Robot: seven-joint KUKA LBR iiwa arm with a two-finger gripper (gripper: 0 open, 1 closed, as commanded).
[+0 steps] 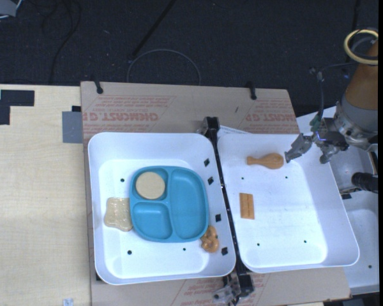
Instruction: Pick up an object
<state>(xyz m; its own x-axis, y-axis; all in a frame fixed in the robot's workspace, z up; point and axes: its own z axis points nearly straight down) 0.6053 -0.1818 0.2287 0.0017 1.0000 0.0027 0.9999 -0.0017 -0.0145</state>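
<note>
Drumstick [267, 161] lengthwise left-right, handle leftward

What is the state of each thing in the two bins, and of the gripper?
Blue tray: flat in left bin, round cracker in one compartment.
Pale piece: beside the tray.
Drumstick: lying in right bin, near gripper.
Orange bar: lying flat, apart.
Gripper: above right bin's far edge, holding nothing visible.

Two white bins [287, 250] sit side by side. Farther from the grey tool [301, 146] is a bright blue divided plate [179, 212] carrying a tan round cracker [149, 185], with a pale cream piece [119, 213] and a golden-brown lump [209, 240] at its edges. Just beside the tool lies a tan drumstick [266, 161]; an orange-brown bar [246, 205] lies nearby. The worktop [32, 203] is pale wood.
</note>
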